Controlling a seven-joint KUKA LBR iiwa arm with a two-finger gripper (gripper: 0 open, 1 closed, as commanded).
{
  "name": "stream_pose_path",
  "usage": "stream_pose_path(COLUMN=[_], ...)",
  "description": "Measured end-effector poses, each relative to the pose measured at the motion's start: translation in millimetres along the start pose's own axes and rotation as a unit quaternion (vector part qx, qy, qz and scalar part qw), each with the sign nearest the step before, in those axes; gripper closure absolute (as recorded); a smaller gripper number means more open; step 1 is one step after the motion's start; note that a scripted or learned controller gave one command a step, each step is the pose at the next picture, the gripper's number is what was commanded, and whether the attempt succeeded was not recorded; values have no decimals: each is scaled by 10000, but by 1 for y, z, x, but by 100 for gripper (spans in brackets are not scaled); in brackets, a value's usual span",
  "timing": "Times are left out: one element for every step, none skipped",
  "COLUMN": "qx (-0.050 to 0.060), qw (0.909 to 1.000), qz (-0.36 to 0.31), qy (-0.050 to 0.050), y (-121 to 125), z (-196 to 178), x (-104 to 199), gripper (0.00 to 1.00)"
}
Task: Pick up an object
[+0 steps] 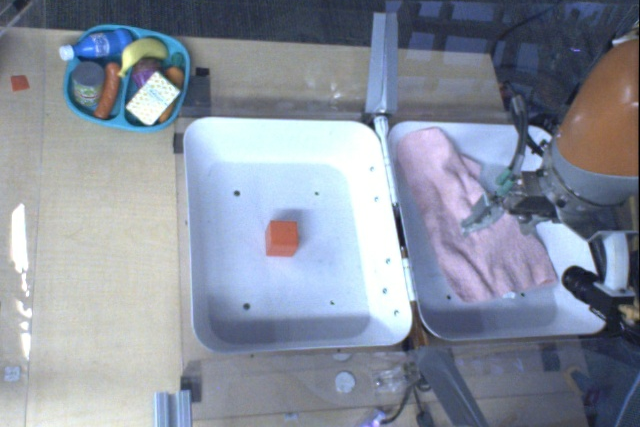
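We see the gripper [487, 212] low over the pink towel [470, 220] in the right bin [570, 315], its tips down at the cloth's middle. How wide it stands, or whether it grips the cloth, we cannot tell. The arm [600, 130] reaches in from the right, orange band above the wrist. An orange cube [283, 238] lies in the left bin [215, 215].

Single fixed camera, high above the bench [100, 245], angled down (both bins [290, 235] visible)
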State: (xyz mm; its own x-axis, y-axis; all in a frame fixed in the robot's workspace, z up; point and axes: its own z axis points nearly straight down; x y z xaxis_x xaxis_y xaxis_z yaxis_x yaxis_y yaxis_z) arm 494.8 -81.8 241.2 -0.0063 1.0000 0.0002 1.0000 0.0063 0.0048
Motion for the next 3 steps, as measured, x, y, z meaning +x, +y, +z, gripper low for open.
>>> stream_pose_path(qx=[-60,-111,-142], qw=[9993,9992,9991], qz=[-378,-385,-400], qy=[-10,-27,-26], y=[48,52,54], z=[150,136,125], x=[-4,-4,-3], gripper=[0,100,100])
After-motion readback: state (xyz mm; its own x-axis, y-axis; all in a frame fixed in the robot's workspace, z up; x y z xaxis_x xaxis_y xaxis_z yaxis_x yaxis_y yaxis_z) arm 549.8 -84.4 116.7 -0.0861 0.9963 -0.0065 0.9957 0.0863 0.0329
